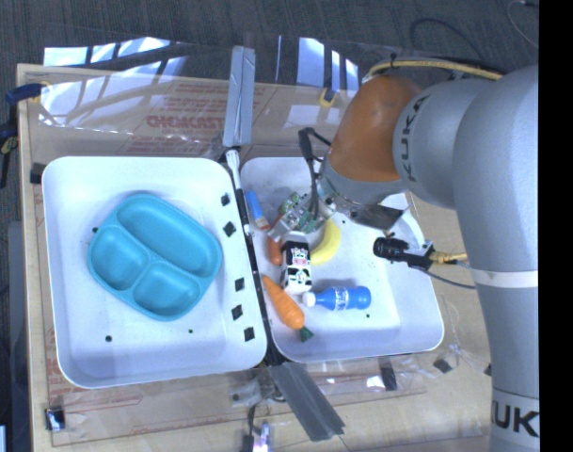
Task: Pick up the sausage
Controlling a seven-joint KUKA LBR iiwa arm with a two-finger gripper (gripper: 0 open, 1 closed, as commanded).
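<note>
My gripper (298, 218) is low in the right bin (413, 323), near its left wall, with the orange-banded wrist right above it. Just below and left of the gripper a small orange-brown piece (274, 249) peeks out; it may be the sausage, but most of it is hidden. I see nothing held in the gripper.
A yellow banana (329, 241) lies just right of the gripper. A black-and-white toy (296, 266), a carrot (286, 305) and a blue bottle (342, 298) lie below it. A blue-and-orange marker (255, 209) lies along the left wall. The left bin (70, 347) holds a blue divided plate (154, 255).
</note>
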